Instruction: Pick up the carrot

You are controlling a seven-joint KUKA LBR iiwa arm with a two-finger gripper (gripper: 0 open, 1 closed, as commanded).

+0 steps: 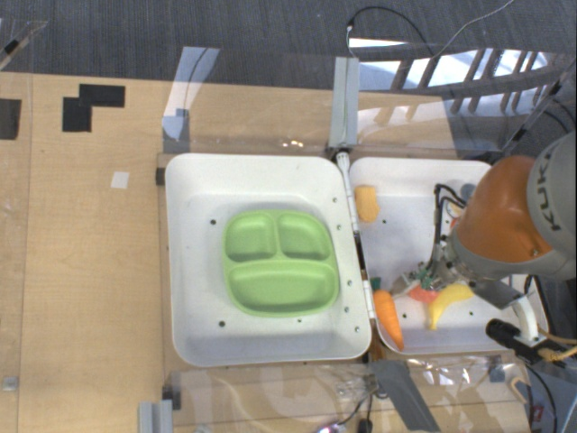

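The orange carrot (388, 318) lies in the right bin (406, 206), at its near left corner, pointing toward the near edge. The arm reaches in from the right; its orange band hides most of the wrist. My gripper (431, 276) hangs low over the bin, just right of the carrot and close to a small red item (421, 292) and a yellow banana (448, 302). The carrot is not between the fingers; it rests on the bin floor a short way to the gripper's left.
A yellow-orange food piece (367, 203) sits near the right bin's far left wall. The left bin (194, 242) holds a green divided plate (280, 262). A rail (356, 242) divides the two bins.
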